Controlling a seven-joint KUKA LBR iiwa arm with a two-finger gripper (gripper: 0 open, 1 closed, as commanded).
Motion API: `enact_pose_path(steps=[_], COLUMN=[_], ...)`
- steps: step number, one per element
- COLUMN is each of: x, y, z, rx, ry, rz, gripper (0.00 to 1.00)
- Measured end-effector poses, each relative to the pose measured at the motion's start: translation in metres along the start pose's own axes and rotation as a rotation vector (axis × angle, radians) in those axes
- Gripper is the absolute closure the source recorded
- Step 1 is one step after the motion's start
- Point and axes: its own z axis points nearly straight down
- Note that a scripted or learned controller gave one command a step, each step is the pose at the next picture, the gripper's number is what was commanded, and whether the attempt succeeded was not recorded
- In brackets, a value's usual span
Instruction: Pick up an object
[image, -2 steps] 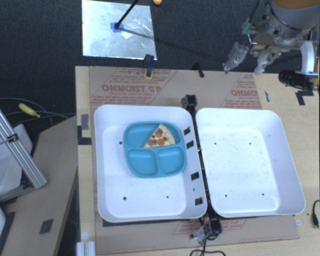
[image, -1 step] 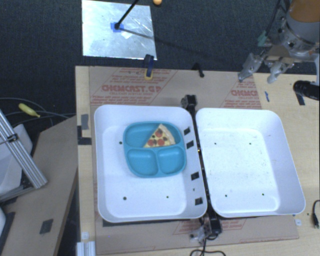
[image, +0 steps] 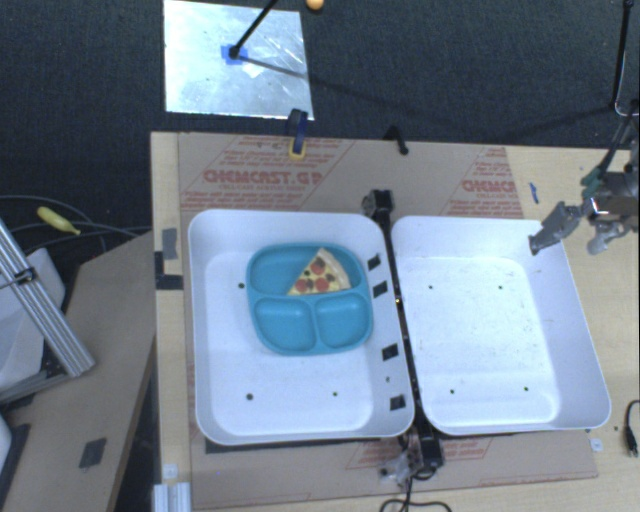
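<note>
resting in one blue tray (image: 300, 330): one pizza slice (image: 322, 274).

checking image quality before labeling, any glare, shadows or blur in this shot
Camera view: lighting even and soft, faint shadows inside the left bin; glare on the foil sheet at top; blue tray and pizza slice sharp; gripper at right edge slightly soft.

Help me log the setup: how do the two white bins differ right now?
The left bin holds a blue divided plate with a toy pizza slice in its top compartment; the right bin has bare white floor. The gripper hangs at the right bin's upper right corner, far from the left bin. Both are shallow, white, about the same size, and sit side by side, joined by a dark strip.
</note>
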Motion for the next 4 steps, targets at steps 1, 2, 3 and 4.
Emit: enact_pose_path(steps=[1,2,3,4], x=[-0.031,0.109,0.158,0.237], y=[-0.05,-0.033,0.021,-0.037], z=[0.065,0.155,0.077,-0.102], rx=[0.0,0.001,-0.018,-0.025], ry=[0.001,0.007,0.002,0.007], rz=[-0.003,-0.025,-0.019,-0.02], gripper=[0.0,0.0,0.0,0.0])
